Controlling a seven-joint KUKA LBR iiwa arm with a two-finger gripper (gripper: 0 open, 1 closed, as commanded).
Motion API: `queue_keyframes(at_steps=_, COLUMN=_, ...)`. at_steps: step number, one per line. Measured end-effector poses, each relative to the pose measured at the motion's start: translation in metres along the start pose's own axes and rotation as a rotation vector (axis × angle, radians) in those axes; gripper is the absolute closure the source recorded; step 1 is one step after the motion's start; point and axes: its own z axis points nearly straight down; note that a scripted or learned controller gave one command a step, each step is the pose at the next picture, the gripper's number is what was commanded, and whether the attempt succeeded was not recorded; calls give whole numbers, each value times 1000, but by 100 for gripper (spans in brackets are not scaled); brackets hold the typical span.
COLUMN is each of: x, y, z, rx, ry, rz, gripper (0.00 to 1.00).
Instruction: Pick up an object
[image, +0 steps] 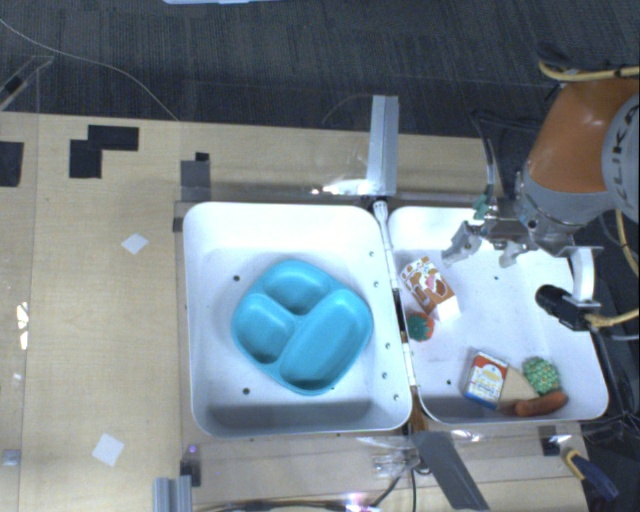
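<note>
While the pincer (483, 243) hangs spread and empty at twelve o'clock of the right bin (590, 400), pickables lie loose below. Nearest: the carton (426, 283), toward seven o'clock, likely target since unobstructed.

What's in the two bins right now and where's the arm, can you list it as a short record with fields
left bin: blue divided plate
right bin: two small cartons, strawberry, green round item, sausage
arm: over the right bin's far right side
gripper: above the bin's far end, beyond the upper carton, holding nothing visible
fingers: too unclear to call
</note>
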Motion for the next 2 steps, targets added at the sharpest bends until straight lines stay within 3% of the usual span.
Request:
queue_keyframes(at_steps=1, x=1, y=-72, z=36, rx=0, ry=0, rz=-145, gripper=0)
queue_keyframes(at_steps=2, x=-26, y=-99, z=129, rx=-10, ry=-1, rz=-268, gripper=0)
